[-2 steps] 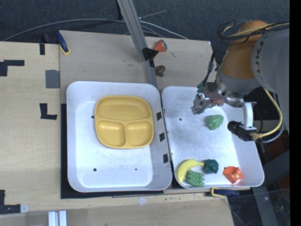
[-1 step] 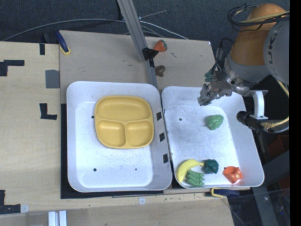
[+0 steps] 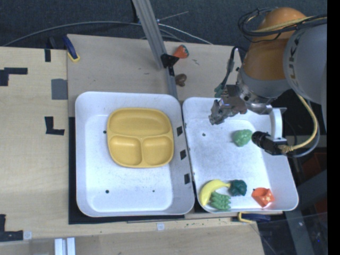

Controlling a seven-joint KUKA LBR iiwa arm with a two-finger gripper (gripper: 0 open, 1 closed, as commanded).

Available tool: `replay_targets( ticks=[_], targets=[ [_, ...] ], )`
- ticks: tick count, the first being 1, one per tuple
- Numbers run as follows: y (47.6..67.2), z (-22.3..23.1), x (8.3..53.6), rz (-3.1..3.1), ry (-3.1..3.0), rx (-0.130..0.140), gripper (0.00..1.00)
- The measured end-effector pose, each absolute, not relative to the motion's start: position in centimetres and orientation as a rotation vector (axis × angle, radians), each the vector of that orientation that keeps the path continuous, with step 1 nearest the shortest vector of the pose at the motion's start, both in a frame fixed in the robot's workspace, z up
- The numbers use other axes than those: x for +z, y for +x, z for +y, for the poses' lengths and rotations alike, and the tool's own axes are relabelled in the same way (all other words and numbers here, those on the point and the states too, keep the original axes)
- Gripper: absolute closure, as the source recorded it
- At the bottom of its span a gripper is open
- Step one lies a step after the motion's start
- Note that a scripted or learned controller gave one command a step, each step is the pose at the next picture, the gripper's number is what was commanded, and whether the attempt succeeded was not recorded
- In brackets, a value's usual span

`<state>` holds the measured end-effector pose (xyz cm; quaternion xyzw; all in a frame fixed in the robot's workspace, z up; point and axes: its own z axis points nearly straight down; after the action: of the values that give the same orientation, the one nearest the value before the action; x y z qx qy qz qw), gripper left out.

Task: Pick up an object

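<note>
— Toys at the bottom edge of the frame first: what lies in the right bin (image 3: 276, 169) down there?

— Four small pieces crowd its lower edge. A yellow banana (image 3: 211, 186) curves in the lower left corner, and a bright green knobbly piece (image 3: 220, 201) touches it from just below. A dark teal piece (image 3: 238, 187) sits just beside the banana's right end. An orange-red piece (image 3: 262, 196) lies a little apart from those three, in the lower right corner.

— Anything higher up in that bin?

— A pale green lump (image 3: 242, 137) rests alone, right of the bin's middle and well apart from the four below.

— And the left bin (image 3: 85, 158)?

— It carries a yellow divided tray (image 3: 141, 137) with three compartments, lying flat in the bin's upper half.

— Where is the tool?

— The tool (image 3: 217, 116) hangs over the upper left corner of the right bin, up and to the left of the pale green lump and apart from it. Whether it stands apart or together I cannot tell from this angle.

— Farther back?

— On the counter (image 3: 117, 68) beyond the bins, a small brown piece (image 3: 181, 79) lies near the gap between them. An orange piece (image 3: 181, 51) sits just above it, beside a grey metal post (image 3: 146, 15) that slants toward the top of the frame. The arm's orange band (image 3: 271, 41) fills the upper right.
</note>
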<state>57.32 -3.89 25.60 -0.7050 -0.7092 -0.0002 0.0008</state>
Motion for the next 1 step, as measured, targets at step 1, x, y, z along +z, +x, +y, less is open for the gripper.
replay_targets(
  ticks=[1],
  targets=[
    [55.93,0.24,24.35,-2.225,-2.214,0.003,1.00]
  ],
)
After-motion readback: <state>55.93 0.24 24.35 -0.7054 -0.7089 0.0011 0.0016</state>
